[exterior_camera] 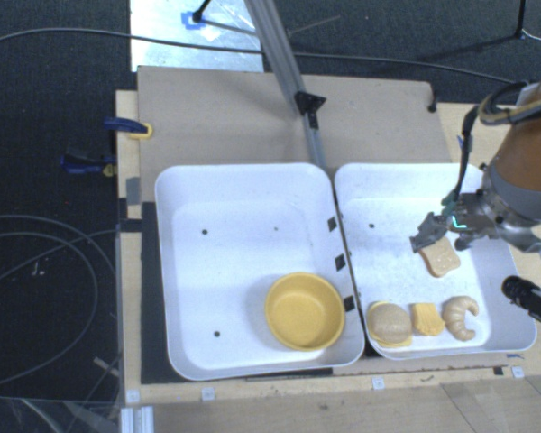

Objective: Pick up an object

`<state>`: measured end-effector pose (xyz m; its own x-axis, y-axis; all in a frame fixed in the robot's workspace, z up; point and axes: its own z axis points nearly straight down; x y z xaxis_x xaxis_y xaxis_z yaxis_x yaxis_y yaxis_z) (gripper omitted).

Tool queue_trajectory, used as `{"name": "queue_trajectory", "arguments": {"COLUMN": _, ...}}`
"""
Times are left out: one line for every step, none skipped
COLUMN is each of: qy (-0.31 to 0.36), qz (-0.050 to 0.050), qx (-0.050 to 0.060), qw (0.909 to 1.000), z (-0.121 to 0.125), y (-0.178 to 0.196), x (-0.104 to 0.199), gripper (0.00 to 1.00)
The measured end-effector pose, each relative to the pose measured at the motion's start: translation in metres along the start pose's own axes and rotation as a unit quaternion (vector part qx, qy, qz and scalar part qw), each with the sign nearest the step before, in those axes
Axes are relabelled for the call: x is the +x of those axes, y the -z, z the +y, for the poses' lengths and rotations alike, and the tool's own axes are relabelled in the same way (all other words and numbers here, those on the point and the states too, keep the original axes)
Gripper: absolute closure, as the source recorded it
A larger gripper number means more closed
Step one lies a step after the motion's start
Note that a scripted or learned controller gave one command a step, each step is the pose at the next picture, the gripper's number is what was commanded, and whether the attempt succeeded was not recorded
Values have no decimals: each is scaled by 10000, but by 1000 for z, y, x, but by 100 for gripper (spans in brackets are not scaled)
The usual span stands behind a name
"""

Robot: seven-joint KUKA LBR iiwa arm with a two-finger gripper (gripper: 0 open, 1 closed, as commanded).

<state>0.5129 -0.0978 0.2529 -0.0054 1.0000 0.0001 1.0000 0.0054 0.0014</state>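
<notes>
- Camera view: the gripper (444,234) hangs over the right bin (388,188), with a toast slice (441,260) just beneath and touching its tip.
- Whether the fingers are spread or closed on the slice cannot be told; they are dark and blurred.
- Along the bin's near edge lie a bun (390,324), a yellow block (426,318) and a croissant (460,317).
- The left bin (243,206) carries a yellow bowl (304,310).
- Judged by looks, the slice is light, flat and fairly stiff; taking hold across its thin edges seems best, since it could slide on the smooth floor.

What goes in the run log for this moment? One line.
pincer: over right bin | toast slice: just below pincer, grasp unconfirmed | bun, cheese, croissant: front row | yellow bowl: left bin
</notes>
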Motion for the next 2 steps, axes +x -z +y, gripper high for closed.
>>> {"name": "queue_trajectory", "arguments": {"qy": 0, "qz": -1, "qx": -3, "qw": 10000, "z": 0, "y": 0, "x": 0, "gripper": 0}}
{"name": "queue_trajectory", "arguments": {"qy": -22, "qz": 3, "qx": 21, "qw": 10000, "z": 2, "y": -42, "x": 1, "gripper": 0}}
